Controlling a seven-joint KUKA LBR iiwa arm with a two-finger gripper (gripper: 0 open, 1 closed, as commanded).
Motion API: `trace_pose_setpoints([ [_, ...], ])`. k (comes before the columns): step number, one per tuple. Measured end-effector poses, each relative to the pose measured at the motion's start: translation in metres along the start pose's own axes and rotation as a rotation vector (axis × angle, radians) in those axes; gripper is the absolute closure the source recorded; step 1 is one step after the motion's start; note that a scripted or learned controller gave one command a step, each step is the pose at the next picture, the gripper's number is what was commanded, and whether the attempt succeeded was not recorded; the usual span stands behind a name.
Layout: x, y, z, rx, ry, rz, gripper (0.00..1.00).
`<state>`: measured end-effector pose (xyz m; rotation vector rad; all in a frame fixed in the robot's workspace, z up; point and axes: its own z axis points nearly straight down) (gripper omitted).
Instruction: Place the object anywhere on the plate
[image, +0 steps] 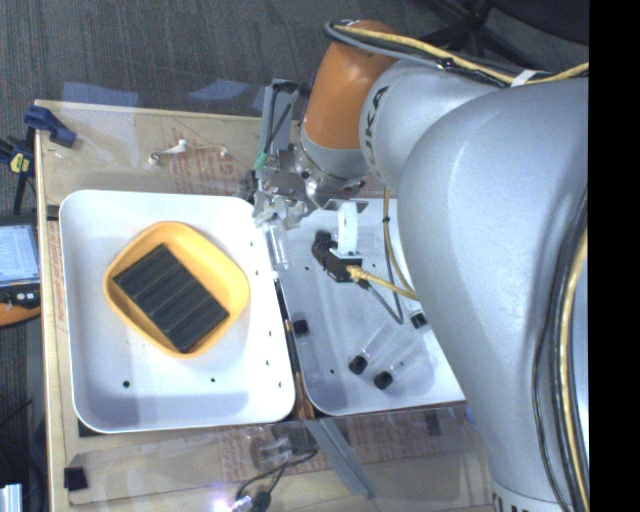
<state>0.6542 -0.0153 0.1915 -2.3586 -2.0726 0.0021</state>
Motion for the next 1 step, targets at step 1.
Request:
trace_pose_setpoints([
  [1,0.0,0.0001,-0.0002,0.0,0.0,0.0,0.0],
])
